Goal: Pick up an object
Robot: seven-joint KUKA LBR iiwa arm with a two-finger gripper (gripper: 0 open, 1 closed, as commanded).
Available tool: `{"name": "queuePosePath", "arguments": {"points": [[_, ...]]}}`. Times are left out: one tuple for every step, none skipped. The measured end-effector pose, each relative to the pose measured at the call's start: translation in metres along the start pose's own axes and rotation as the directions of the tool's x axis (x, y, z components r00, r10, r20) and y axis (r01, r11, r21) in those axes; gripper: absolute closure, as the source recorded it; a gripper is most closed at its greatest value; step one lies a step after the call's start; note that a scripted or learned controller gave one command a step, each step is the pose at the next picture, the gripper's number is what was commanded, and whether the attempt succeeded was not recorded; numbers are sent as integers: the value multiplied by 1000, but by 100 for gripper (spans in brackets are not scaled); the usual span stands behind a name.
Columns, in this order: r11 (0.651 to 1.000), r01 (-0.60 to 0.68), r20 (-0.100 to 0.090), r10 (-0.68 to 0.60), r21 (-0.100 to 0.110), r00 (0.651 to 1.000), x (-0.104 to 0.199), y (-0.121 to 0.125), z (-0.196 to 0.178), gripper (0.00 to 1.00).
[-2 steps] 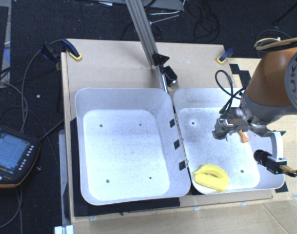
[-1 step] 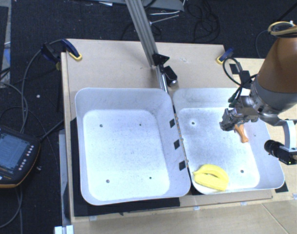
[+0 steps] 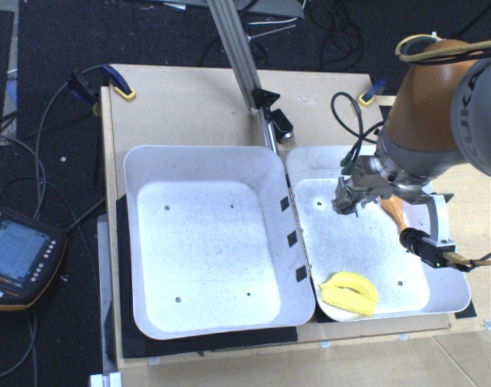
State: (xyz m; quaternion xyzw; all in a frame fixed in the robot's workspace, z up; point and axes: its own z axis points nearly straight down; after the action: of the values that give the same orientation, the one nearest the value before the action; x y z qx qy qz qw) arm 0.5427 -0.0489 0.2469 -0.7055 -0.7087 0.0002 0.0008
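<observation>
A yellow banana-shaped object point(image 3: 351, 293) lies at the front edge of the right bin point(image 3: 332, 240). An orange object point(image 3: 393, 212) pokes out from under the arm near the bin's right side, mostly hidden. My gripper point(image 3: 347, 201) hangs over the middle of the right bin, well behind the yellow object and just left of the orange one. The wrist blocks the fingertips.
The left bin point(image 3: 205, 240) sits beside the right one, separated by a raised shared rim. A slanted metal pole point(image 3: 241, 55) stands behind the bins. A black cable connector point(image 3: 426, 247) juts from the wrist over the bin's right side.
</observation>
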Motion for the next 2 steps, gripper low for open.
{"name": "queuePosePath", "arguments": {"points": [[1000,0,0,0,0,1000,51,13,13,100],[1000,-1,1,1,-1,1000,97,37,21,100]]}}
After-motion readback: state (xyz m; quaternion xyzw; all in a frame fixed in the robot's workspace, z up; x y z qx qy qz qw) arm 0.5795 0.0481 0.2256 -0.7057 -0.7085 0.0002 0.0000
